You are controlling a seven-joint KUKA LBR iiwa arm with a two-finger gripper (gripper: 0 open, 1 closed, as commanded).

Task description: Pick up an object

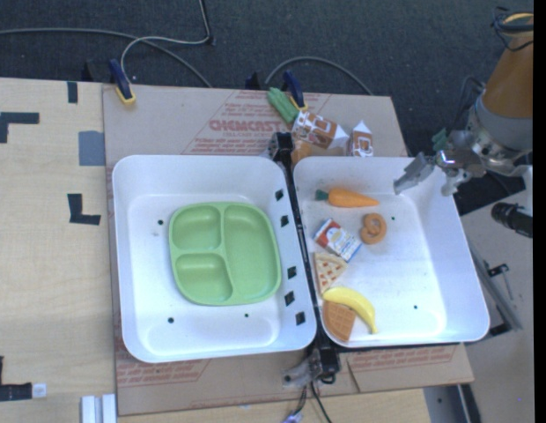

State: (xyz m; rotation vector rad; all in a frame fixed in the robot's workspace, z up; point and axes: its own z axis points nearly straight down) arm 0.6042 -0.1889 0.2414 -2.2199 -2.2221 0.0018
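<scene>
- Gripper hangs over the right bin's top-right rim, fingers spread wide, nothing between them.
- Nearest in that bin: one carrot, long axis roughly left-right, tip pointing right, near the back wall.
- Just below it: one pretzel, one small packet.
- Front-left corner: two waffle pieces, one banana lying diagonally.
- Left bin: one green divided plate.
</scene>
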